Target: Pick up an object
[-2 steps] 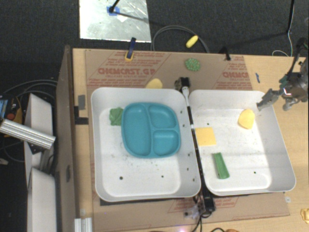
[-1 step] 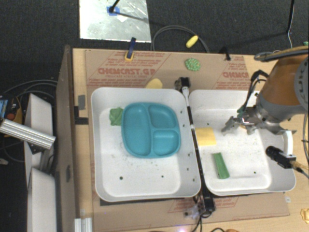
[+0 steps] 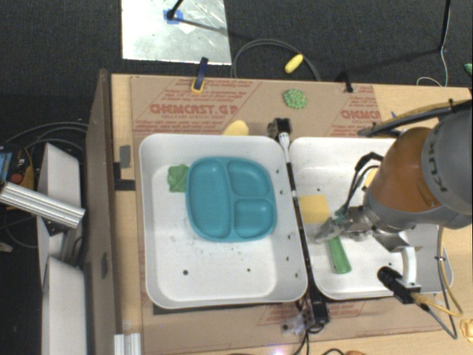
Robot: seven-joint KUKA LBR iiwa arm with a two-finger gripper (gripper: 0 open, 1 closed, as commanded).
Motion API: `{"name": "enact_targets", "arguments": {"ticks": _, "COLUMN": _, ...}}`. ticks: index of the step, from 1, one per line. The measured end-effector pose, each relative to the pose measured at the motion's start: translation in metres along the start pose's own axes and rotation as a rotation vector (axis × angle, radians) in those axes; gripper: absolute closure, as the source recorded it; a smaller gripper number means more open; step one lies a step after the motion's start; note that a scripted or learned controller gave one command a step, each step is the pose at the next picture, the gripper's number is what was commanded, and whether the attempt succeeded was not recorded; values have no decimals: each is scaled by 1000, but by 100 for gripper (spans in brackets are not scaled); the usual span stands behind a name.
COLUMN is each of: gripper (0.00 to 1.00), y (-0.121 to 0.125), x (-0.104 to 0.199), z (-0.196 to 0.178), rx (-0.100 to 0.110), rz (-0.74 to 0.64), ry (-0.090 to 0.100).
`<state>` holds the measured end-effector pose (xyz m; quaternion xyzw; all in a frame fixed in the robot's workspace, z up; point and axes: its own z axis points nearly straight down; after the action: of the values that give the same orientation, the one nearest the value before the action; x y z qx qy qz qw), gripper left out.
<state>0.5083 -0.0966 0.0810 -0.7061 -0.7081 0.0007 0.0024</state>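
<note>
In the right bin (image 3: pixel 325 157), a yellow block (image 3: pixel 314 207) lies near the left wall. A green stick-shaped object (image 3: pixel 339 257) lies just below it, toward the front. My gripper (image 3: pixel 327 230) hangs low over the bin between these two, its tip just above the top end of the green stick and just under the yellow block. The grey arm with its orange band (image 3: pixel 403 176) reaches in from the right and hides the right part of this bin. I see nothing lifted off the bin floor.
The left bin (image 3: pixel 159 272) holds a teal divided plate (image 3: pixel 230 200) and a small green piece (image 3: pixel 177 177) at the plate's left edge. A yellow object (image 3: pixel 236 129) and a green round object (image 3: pixel 295 98) lie on the cardboard behind the bins.
</note>
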Motion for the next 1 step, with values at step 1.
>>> {"name": "enact_targets", "arguments": {"ticks": 1, "gripper": 0, "y": -22, "x": 4, "z": -3, "rx": -3, "rz": 2, "ry": -2}}
